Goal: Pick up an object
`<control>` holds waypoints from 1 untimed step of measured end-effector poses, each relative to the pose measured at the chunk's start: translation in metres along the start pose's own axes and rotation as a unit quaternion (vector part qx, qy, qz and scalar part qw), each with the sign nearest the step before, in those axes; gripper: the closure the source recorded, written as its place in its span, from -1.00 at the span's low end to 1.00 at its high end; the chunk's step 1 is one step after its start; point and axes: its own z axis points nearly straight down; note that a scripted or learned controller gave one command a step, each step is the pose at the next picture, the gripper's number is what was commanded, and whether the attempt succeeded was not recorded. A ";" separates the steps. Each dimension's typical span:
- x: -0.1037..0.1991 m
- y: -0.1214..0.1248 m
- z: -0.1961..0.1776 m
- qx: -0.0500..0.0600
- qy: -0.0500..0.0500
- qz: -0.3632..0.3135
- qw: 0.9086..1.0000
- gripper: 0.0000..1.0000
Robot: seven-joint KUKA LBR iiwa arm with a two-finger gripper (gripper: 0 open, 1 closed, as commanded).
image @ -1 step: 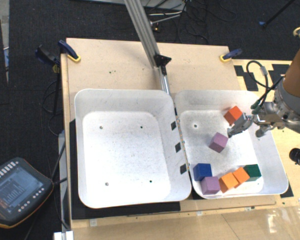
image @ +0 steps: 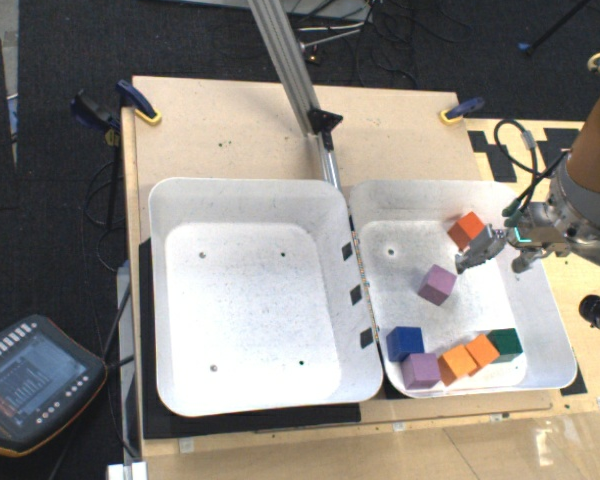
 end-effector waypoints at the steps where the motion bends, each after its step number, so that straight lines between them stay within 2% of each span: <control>1: -0.006 -0.005 0.060 0.003 0.001 0.001 1.000 -1.00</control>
